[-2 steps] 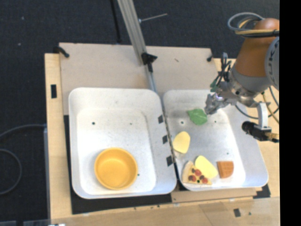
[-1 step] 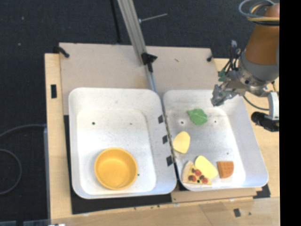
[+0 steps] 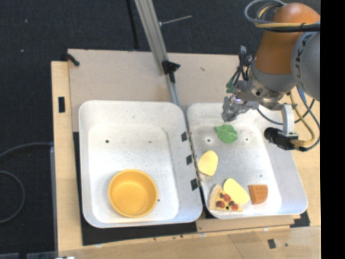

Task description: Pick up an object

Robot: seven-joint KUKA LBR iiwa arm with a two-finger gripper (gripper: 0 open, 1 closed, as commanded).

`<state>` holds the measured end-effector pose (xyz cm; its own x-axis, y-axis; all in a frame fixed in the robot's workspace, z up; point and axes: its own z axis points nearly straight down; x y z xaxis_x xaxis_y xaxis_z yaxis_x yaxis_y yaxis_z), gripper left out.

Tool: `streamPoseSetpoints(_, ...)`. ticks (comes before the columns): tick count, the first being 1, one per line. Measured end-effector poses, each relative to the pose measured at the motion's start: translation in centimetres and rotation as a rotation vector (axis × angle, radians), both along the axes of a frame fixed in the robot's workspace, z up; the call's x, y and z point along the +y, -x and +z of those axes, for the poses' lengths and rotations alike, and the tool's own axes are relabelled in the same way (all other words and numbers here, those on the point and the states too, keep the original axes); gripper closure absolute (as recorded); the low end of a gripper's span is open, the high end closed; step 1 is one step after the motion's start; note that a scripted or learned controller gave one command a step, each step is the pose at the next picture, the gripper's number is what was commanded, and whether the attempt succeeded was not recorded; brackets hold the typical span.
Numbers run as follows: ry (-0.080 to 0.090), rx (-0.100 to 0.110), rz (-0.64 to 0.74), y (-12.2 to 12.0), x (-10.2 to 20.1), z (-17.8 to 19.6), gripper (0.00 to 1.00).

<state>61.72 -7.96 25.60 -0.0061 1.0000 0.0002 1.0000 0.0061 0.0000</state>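
My gripper (image 3: 232, 112) hangs over the far part of the right bin (image 3: 280, 169), just above and slightly left of a green leaf-shaped piece (image 3: 227, 133). Nothing shows between its fingers. Nearer the front of that bin lie a pale yellow piece (image 3: 208, 162), a yellow wedge (image 3: 235, 190), a pizza slice with red dots (image 3: 222, 201) and an orange block (image 3: 258, 193). A yellow bowl (image 3: 132, 192) sits in the left bin (image 3: 129, 128).
A slanted metal post (image 3: 156, 36) rises from behind the bins' shared edge. The arm's orange band and grey wrist (image 3: 280, 47) loom over the right bin's far right corner, with black cables (image 3: 285, 136) trailing beside it.
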Motion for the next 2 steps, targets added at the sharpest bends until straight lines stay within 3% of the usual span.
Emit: streamPoseSetpoints(2, -0.001, -0.002, 0.001, -1.2, 9.3, -0.5, 1.0)
